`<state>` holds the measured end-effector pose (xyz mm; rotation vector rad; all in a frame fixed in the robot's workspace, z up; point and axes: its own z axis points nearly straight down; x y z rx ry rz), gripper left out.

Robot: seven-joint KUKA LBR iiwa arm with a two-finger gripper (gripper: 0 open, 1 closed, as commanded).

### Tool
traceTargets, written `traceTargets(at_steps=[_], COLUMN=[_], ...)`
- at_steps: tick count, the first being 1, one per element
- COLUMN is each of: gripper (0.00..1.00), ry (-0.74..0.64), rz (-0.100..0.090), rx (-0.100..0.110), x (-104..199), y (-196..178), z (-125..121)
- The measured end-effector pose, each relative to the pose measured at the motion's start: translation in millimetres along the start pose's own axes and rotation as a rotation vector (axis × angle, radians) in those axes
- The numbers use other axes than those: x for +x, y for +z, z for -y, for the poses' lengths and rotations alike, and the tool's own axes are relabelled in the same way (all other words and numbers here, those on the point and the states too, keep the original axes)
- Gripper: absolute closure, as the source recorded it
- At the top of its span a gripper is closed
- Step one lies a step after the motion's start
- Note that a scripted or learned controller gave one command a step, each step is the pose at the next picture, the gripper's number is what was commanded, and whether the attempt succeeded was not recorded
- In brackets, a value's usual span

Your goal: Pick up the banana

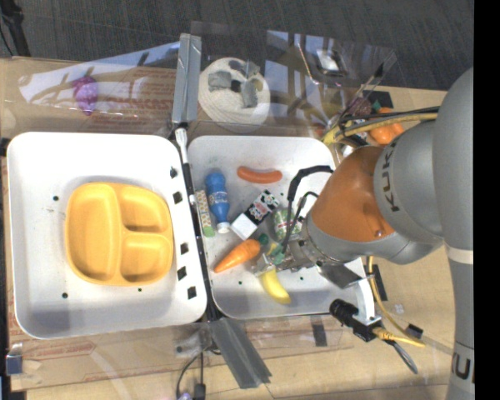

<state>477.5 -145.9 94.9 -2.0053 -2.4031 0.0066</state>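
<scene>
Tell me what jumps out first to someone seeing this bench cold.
The big grey arm with its orange band fills the right side, its tool down in the right bin, just above the banana. A bright yellow divided tray sits alone in the left bin. Near the tool lie a carrot, a blue bottle and a sausage.

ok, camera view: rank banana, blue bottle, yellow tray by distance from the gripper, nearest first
1. banana, just below the gripper, right bin's front edge.
2. blue bottle, up-left in the same bin.
3. yellow tray, far left, in the other bin.
</scene>
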Motion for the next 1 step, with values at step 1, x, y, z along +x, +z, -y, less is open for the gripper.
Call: traceTargets(at_steps=[1], gripper=[1.0], ry=[-0.154], rz=[0.004], rx=[-0.005], x=[35.7], y=[-88.1], z=[-30.7])
